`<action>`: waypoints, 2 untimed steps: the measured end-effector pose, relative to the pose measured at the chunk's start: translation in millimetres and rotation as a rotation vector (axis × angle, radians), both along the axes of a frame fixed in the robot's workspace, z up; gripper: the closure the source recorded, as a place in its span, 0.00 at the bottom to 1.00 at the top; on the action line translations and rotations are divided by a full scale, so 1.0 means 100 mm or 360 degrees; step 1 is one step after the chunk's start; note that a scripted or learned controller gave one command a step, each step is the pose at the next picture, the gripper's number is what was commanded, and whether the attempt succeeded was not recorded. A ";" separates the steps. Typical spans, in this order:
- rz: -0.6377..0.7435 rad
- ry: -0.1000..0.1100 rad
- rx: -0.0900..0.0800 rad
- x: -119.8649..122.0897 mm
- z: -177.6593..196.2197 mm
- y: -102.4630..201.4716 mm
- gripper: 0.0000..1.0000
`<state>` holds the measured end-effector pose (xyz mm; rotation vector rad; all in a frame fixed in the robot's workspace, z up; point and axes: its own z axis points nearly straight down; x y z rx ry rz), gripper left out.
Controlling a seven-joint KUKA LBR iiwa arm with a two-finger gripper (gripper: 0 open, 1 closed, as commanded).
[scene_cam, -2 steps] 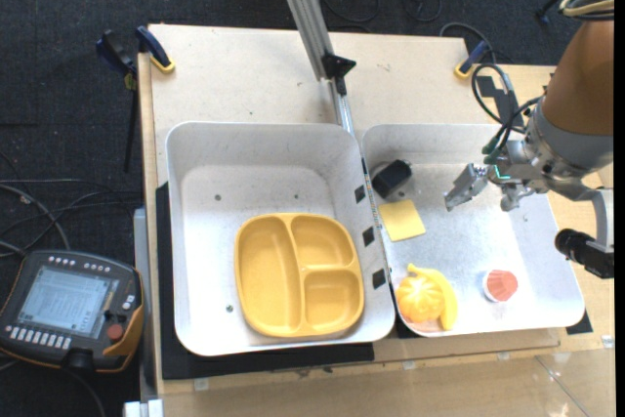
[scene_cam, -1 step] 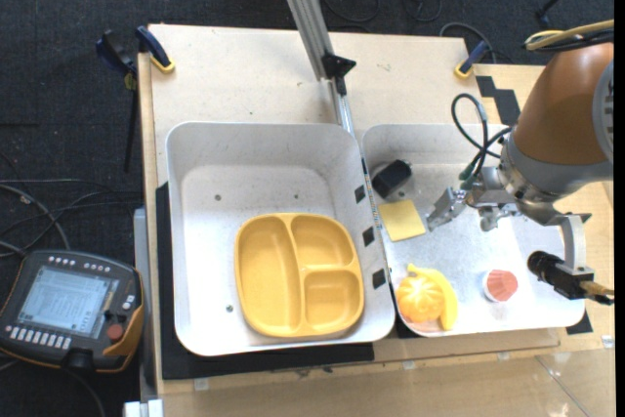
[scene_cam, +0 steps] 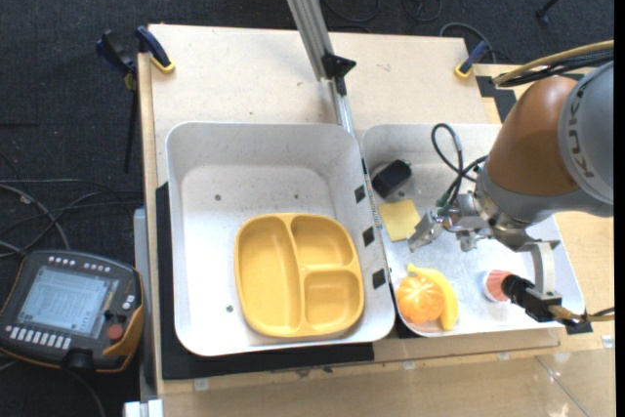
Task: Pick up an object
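My gripper (scene_cam: 428, 231) hangs over the middle of the right bin (scene_cam: 459, 134), with the grey and orange arm coming in from the right. Just to its left a flat pale-yellow square (scene_cam: 397, 219) lies on the bin floor, close to the gripper tip; whether they touch is unclear. Further back lies a small black block (scene_cam: 391, 177). An orange round fruit with a yellow banana-like piece (scene_cam: 427, 299) sits at the bin's near edge. A small red and white round thing (scene_cam: 498, 285) lies at the near right, partly hidden by the wrist.
The left bin (scene_cam: 195, 161) holds a yellow divided plate (scene_cam: 298, 273) in its near half. A slanted metal pole (scene_cam: 305, 0) runs from the back down to the wall between the bins. A teach pendant (scene_cam: 68, 308) lies off the bench at left.
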<state>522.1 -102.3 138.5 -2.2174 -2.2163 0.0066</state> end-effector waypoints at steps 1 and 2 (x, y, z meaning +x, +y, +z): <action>0.0000 -0.0014 -0.0003 0.01 -0.44 0.00 0.00; 0.0000 -0.0018 -0.0003 0.01 -0.32 0.01 1.00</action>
